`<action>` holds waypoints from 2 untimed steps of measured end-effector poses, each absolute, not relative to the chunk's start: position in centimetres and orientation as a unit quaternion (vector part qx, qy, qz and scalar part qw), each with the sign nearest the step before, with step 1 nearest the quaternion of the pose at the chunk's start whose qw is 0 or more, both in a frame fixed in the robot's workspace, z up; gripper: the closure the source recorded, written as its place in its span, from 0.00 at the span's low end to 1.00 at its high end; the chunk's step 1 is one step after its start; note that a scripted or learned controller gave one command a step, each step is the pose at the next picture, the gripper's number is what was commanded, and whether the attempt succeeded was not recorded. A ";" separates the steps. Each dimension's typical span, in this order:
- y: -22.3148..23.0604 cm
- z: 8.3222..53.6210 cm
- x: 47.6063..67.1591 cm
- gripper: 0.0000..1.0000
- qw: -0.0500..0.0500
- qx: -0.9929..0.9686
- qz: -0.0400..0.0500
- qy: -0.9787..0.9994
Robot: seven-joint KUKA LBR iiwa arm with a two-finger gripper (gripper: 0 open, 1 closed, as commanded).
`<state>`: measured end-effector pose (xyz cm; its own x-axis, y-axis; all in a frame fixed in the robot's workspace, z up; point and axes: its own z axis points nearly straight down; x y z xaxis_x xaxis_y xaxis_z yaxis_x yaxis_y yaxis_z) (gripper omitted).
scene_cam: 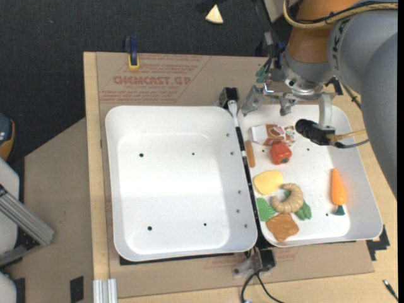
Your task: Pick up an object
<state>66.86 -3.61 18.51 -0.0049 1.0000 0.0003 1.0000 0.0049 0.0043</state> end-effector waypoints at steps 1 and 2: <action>-12.0 15.0 66.0 0.00 -0.001 0.709 -0.001 0.705; -11.3 10.2 66.9 0.00 0.004 0.707 0.004 0.708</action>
